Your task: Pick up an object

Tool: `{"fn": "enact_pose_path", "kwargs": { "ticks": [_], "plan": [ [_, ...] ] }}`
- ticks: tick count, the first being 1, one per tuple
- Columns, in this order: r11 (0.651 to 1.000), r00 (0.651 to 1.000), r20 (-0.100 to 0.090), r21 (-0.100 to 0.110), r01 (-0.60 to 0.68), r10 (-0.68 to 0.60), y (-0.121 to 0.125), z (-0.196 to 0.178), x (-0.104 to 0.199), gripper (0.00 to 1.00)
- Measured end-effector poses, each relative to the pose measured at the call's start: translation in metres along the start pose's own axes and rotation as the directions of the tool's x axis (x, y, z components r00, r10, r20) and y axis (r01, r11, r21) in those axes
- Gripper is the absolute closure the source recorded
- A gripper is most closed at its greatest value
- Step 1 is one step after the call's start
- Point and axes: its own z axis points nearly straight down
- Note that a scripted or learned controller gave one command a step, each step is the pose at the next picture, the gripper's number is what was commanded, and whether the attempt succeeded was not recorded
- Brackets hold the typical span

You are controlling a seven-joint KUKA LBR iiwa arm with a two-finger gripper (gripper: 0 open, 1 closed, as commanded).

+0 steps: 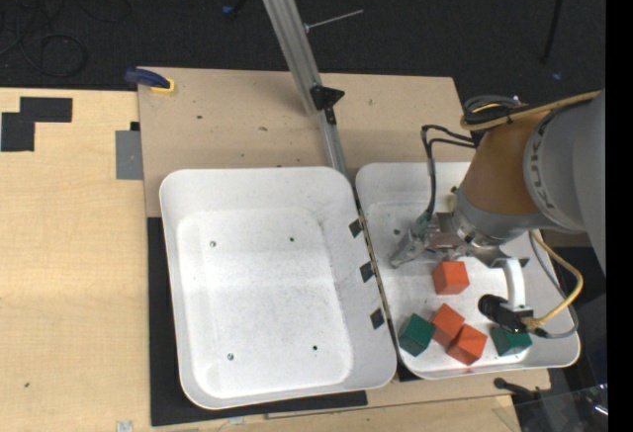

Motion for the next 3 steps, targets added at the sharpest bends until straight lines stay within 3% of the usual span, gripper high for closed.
{"fn": "enact_pose_path", "kwargs": {
  "ticks": [1,3],
  "plan": [
    [1.0,1.0,-0.001,0.0,-0.008,0.008,0.0,-0.011,-0.001,1.0],
    [1.0,1.0,0.001,-0.004,0.003,-0.003,0.004,-0.125,-0.002,1.0]
  ]
}}
